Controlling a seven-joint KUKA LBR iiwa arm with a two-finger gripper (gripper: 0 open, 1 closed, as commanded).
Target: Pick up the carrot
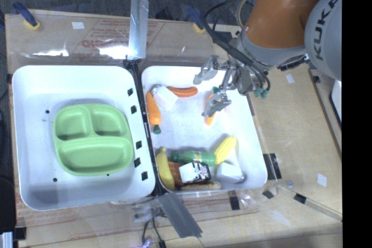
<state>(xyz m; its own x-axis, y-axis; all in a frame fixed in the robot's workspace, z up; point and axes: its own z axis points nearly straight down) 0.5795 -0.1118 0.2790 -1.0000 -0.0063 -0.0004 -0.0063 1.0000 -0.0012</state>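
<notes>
A long orange carrot [153,110] lies in the right bin [251,125] against its left wall, pointing toward the front. My gripper [212,89] hangs over the back middle of that bin, well to the right of the carrot, and is open. A small orange piece [207,113] pokes out beside and under the nearer finger [220,103], partly hidden by it; it is not between the fingers. The other finger [205,73] stands near the bin's back wall.
An orange-red sausage shape [182,90] and a white block [165,99] lie between carrot and gripper. Corn [225,148], a green bottle [193,156], a banana [165,170] and a small carton [194,172] crowd the front. The left bin holds a green divided plate [92,139].
</notes>
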